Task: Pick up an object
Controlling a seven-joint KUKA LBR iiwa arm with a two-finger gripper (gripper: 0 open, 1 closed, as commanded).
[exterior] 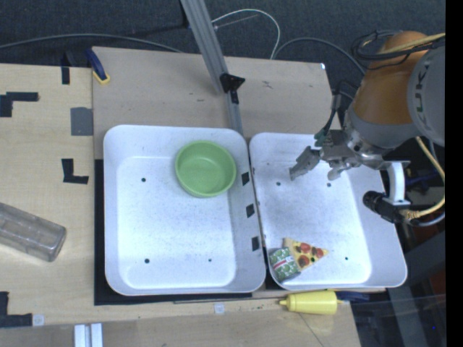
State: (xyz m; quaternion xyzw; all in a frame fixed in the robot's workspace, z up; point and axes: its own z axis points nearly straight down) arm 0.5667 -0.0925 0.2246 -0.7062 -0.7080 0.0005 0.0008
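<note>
Mustard bottle (312,303): a yellow squeeze bottle lies on its side on the bench, just outside the near rim of the right bin; likely light, smooth and rounded, so it may roll under a pinch.
Right bin (376,266): a shallow white tray; in its near-left corner sit two small items touching each other.
Green packet (283,263): a small, crumpled-looking pack pressed against the bin's left wall; probably soft and light; the wall crowds one side, so a claw would need room on the open side.
Pizza slice (307,252): a flat toy wedge with red spots, its broad end against the packet and its tip pointing right; it looks stiff, light and thin; the likeliest candidate for the pick, best taken across its narrow width near the free tip, though its low profile risks a slip.
Left bin (123,266): a matching white tray holding one thing.
Green bowl (205,168): upright near the far right of that tray; rigid, light, graspable at the rim.
Gripper (302,165): hovers over the far half of the right bin, well apart from the pizza slice; nothing is seen in it; its opening cannot be told.
</note>
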